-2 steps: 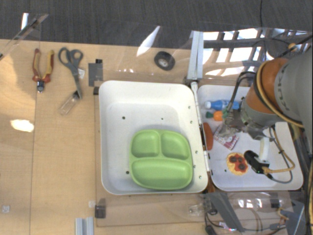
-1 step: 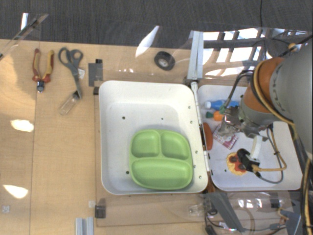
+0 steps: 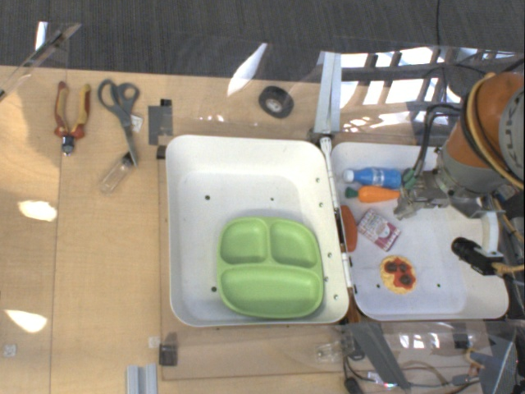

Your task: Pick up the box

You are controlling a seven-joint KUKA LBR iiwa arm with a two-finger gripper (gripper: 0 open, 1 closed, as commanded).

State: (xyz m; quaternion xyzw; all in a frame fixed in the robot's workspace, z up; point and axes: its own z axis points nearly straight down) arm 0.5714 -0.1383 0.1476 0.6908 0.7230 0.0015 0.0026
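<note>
pincer [image 3: 408,202] above right bin [image 3: 459,302] | box [image 3: 379,228] just beside it | green tray [image 3: 269,268] in left bin [image 3: 197,220]

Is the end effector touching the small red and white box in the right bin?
Apart. The camera view shows the end effector above and right of the box, with bare white bin floor visible between them.

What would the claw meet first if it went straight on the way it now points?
Probably the box, lying just down-left of the claw on the right bin floor; depth is hard to judge from above.
</note>
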